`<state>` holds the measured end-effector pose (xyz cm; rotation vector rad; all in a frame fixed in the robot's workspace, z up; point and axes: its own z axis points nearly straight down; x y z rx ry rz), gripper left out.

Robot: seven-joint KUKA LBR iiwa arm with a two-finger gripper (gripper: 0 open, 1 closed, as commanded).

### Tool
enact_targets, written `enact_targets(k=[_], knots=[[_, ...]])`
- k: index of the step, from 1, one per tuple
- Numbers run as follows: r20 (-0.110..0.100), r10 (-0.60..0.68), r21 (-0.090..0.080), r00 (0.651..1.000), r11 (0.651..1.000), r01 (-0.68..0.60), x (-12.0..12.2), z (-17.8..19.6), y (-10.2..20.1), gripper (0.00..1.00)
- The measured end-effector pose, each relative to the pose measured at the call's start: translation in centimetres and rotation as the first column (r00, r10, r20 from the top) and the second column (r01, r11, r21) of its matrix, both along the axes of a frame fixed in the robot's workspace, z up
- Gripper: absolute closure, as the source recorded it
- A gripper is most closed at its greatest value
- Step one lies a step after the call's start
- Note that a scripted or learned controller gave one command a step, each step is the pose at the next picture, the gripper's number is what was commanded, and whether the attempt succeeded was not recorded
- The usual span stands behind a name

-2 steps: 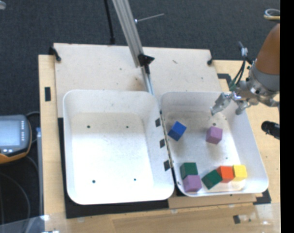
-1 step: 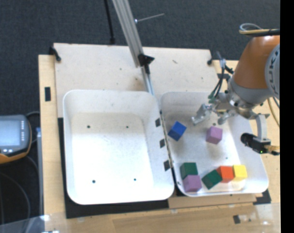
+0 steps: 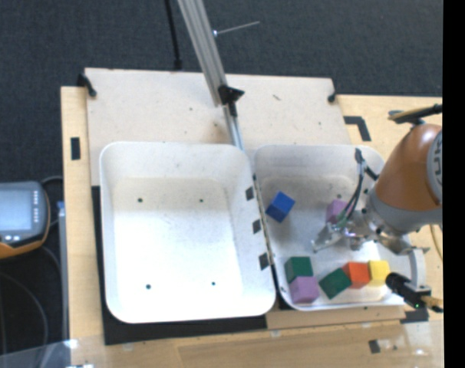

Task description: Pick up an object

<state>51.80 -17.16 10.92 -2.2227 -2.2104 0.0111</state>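
Nearest the camera, a purple block sits against the right bin's front wall. My end effector hangs over that bin beside a lilac block; whether it is open or closed, I cannot tell.

fixed overhead cam, slanted, both bins

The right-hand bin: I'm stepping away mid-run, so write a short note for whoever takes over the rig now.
Claw: low inside the right-hand white bin, beside a pale purple block; the view does not settle whether it grips anything.
Things: a blue cube lies apart near the bin's middle. Along the near wall sit a dark green cube, a purple cube, another green block, an orange block and a yellow block.
Done: no block visibly lifted.
Left: grasp one block and raise it.
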Motion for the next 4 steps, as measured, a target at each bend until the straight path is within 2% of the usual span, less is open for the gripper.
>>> enact_targets(k=[1, 2, 3, 4], knots=[[0.018, 0.012, -0.001, 1.000, 1.000, -0.012, 1.2, 6.7, 3.6, 0.00], [0.016, 0.008, -0.004, 1.000, 1.000, -0.008, 5.9, -1.3, 5.4, 0.00], [0.013, 0.010, 0.000, 1.000, 1.000, -0.010, 5.6, 1.5, 7.1, 0.00], [0.020, 0.011, -0.001, 1.000, 1.000, -0.011, 7.3, 9.3, 9.0, 0.00]])
